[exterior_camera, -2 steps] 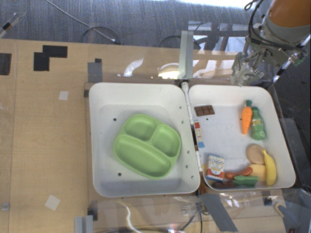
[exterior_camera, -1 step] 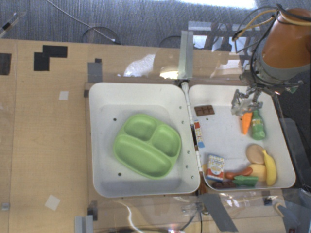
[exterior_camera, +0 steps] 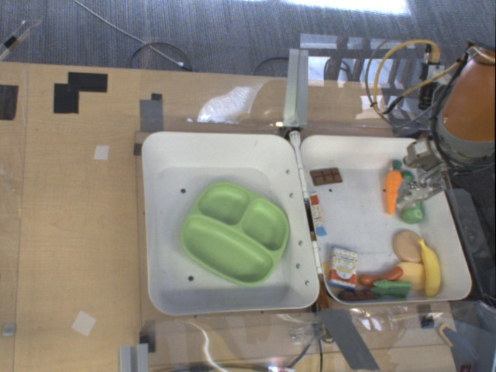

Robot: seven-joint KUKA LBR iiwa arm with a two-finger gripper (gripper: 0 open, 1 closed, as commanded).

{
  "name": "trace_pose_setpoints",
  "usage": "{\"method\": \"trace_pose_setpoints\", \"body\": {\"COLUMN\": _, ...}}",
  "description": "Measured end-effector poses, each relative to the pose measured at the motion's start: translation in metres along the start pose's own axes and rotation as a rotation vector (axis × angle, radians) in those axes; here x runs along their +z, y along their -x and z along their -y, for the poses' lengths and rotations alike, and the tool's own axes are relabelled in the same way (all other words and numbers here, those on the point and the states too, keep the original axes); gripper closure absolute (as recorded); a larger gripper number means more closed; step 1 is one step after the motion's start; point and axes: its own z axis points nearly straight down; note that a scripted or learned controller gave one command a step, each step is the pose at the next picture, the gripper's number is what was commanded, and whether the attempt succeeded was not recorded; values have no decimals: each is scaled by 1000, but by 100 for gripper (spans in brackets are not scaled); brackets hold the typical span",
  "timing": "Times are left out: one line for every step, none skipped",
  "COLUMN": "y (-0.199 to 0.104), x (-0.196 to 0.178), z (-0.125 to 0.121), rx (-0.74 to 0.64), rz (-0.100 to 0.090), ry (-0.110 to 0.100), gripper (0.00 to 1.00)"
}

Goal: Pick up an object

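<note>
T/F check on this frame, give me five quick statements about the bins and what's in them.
1. The green divided plate lies in the left bin. True.
2. The banana lies in the left bin. False: it lies in the right bin, near its front right corner.
3. The toy carrot lies close to the claw, toward the right bin's right side. True.
4. The chocolate bar rests on the plate. False: it lies on the right bin's floor, near its back left.
5. The small juice carton stands at the back of the right bin. False: it is near the front edge.
</note>
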Motion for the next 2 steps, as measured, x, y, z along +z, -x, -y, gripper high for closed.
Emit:
{"method": "trace_pose_setpoints", "body": {"y": 62, "x": -90, "z": 15, "rx": 347, "rz": 2, "ry": -8, "gripper": 100}}
{"method": "trace_pose_setpoints", "body": {"y": 120, "x": -87, "z": -61, "rx": 320, "rz": 2, "ry": -2, "gripper": 100}}
